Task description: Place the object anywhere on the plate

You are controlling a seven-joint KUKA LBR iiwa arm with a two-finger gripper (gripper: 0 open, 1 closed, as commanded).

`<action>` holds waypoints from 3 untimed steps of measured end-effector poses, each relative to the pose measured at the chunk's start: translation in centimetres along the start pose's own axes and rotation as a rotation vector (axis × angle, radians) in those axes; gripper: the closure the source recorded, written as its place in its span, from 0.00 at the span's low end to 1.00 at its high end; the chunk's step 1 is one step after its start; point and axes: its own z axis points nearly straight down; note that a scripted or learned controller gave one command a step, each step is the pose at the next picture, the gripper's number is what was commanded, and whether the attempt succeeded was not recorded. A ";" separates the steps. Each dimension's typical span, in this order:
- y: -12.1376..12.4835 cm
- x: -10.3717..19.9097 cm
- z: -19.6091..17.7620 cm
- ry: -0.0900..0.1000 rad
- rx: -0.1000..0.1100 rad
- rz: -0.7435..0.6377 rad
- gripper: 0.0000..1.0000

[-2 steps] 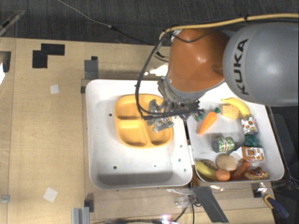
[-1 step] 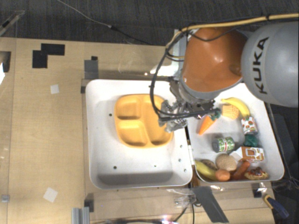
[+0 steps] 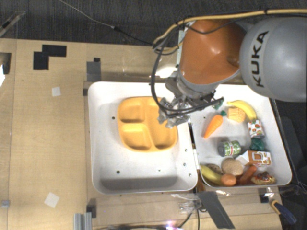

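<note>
Here my fingers (image 3: 169, 120) hang over the yellow plate's (image 3: 136, 128) right edge in the left bin (image 3: 103, 143); whether they grip anything I cannot tell. The carrot (image 3: 213, 124) lies to my right, tilted.

Plate (image 3: 139, 128) glossy yellow plastic; bench (image 3: 43, 143) matt wood.

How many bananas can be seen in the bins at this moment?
2. One banana lies at the far end of the right bin, beside a carrot. The other banana lies at the near left corner of that bin. More may be hidden beneath the arm.
</note>
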 end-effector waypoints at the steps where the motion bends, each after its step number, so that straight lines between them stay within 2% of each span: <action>1: 0.9 5.9 -5.5 -0.002 0.006 0.008 1.00; 2: 3.6 4.9 -1.0 0.002 -0.003 -0.079 1.00; 3: 1.1 -1.2 -5.3 -0.002 0.001 -0.235 1.00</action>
